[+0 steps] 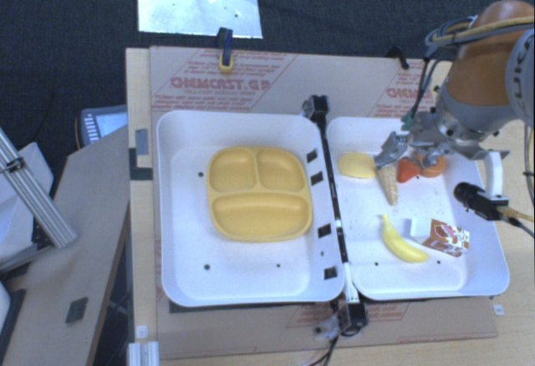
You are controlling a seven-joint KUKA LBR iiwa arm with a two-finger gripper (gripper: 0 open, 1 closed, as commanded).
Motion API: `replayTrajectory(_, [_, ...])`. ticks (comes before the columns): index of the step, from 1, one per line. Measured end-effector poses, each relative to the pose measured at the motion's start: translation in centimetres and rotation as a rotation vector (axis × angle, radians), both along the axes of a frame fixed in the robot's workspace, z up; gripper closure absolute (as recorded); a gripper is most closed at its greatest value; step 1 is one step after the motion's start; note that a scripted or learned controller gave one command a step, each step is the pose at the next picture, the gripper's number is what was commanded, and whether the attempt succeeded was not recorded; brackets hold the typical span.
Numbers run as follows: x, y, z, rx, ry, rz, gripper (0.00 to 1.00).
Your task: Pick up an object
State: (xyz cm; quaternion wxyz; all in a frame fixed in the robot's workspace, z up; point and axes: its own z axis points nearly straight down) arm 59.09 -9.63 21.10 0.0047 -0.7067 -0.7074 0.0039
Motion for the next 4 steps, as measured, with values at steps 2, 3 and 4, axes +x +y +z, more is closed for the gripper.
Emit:
replayTrajectory(2, [0.2, 0.2, -3.4, -0.001, -0.011, 0.0, 0.0])
replayTrajectory(3, [0.0, -0.4, -7.8, -0.001, -0.012, 0.0, 0.0])
replayTrajectory(4, [0.0, -0.4, -12.9, -0.001, -0.01, -0.001, 0.0])
